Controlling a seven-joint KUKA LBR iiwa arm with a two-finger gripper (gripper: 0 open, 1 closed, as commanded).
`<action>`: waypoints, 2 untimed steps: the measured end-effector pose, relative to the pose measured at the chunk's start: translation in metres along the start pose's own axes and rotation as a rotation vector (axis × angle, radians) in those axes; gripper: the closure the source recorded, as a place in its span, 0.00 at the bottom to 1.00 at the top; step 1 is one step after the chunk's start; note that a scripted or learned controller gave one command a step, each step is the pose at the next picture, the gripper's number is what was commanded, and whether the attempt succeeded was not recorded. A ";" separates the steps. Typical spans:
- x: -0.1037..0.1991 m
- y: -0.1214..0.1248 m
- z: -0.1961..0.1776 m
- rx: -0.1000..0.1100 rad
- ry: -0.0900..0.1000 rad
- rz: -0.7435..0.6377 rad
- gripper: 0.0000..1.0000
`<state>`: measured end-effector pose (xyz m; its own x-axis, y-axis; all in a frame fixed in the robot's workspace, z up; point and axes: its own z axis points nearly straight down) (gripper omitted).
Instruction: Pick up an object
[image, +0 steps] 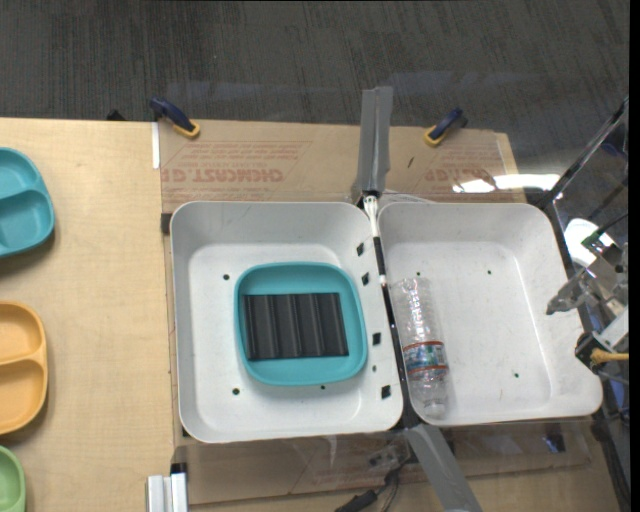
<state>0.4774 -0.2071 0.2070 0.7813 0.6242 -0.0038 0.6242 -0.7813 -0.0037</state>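
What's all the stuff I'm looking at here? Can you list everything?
White bins: two, white, side by side on the bench.
Teal tray: one, teal with a dark ribbed centre, in the middle of the left bin.
Plastic bottle: one, clear with a label, lying along the left wall of the right bin.
Divided plates: three, teal, orange and green, at the left edge of the wooden bench top.
Cardboard sheet: one, brown, under the bins.
Clamps: two, blue and orange, on the cardboard's far edge.
Gripper: one, metal, at the right bin's right rim, away from the bottle.
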 end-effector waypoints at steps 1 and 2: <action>-0.002 0.008 -0.003 -0.001 0.001 0.064 0.00; -0.010 0.012 -0.024 -0.002 0.000 0.196 0.00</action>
<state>0.4775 -0.2225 0.2312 0.8880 0.4599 -0.0038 0.4599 -0.8880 -0.0011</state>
